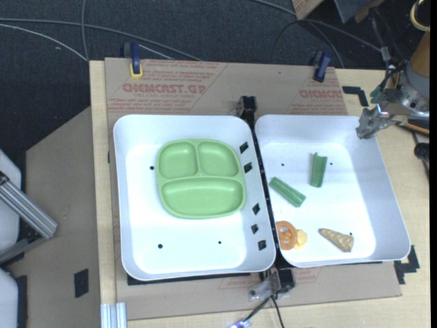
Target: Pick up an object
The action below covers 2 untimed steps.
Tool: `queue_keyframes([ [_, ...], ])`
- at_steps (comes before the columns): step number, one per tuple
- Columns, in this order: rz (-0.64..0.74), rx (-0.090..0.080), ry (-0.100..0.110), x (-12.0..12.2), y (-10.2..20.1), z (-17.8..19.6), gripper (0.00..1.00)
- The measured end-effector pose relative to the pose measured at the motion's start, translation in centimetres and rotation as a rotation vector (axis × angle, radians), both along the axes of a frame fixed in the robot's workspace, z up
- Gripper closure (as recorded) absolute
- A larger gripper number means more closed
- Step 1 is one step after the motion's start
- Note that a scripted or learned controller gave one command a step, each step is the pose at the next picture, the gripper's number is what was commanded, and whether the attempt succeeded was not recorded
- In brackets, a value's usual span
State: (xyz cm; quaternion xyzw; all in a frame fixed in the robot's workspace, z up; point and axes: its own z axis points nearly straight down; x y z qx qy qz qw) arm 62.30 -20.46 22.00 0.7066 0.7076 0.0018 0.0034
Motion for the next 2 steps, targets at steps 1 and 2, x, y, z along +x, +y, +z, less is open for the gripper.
queue_keyframes([
  [1,0.000,0.001,0.001,-0.3,0.5,4.7,1.00],
  [2,0.000,0.001,0.002,-0.2,0.5,7.0,1.00],
])
